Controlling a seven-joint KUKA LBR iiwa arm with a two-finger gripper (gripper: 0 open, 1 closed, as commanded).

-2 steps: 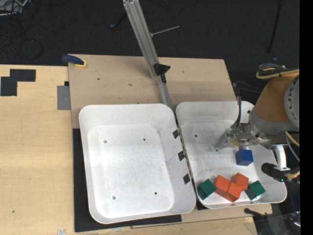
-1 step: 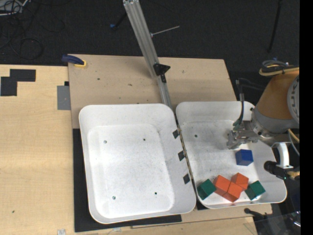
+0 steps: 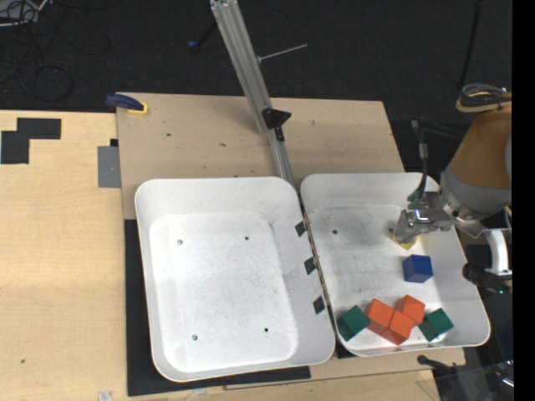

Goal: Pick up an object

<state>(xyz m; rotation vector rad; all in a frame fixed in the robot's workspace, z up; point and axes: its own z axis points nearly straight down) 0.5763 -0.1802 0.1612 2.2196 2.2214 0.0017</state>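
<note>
The bench carries two white bins; the right bin holds the blocks. The arm leans in from the right edge, wrist tipped down-left. Its tool sits directly over a small yellowish block, touching it; whether it is clenched I cannot tell. A blue cube lies just below.
</note>
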